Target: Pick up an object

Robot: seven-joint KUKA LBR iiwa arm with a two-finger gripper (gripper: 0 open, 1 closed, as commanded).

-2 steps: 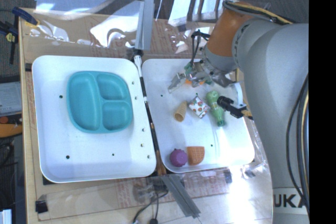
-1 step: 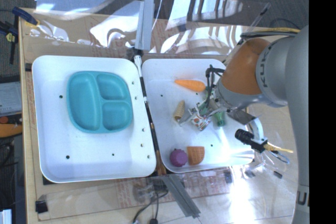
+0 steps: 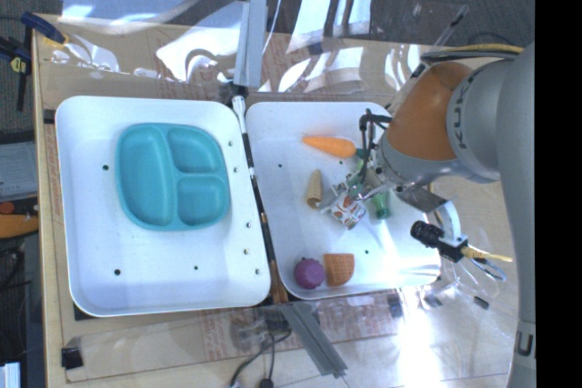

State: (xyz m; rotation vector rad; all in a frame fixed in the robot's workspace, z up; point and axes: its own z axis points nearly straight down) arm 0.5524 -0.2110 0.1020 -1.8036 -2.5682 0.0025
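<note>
The arm [image 3: 473,118] sits closest, reaching over the right bin [image 3: 273,195], while the left bin [image 3: 82,223] holds a teal divided plate [image 3: 173,174]. Its gripper [image 3: 356,195] is down among the clutter mid-bin, can't tell how the jaws stand, with a carrot [image 3: 329,144] just above, a cone [image 3: 314,187] beside it, and a purple ball [image 3: 308,273] touching a waffle piece [image 3: 339,267] near the front rim.

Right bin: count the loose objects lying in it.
5: a carrot at the back, a cone mid-bin, a purple ball and orange piece in front, a green item by the end effector. More may be hidden.
</note>
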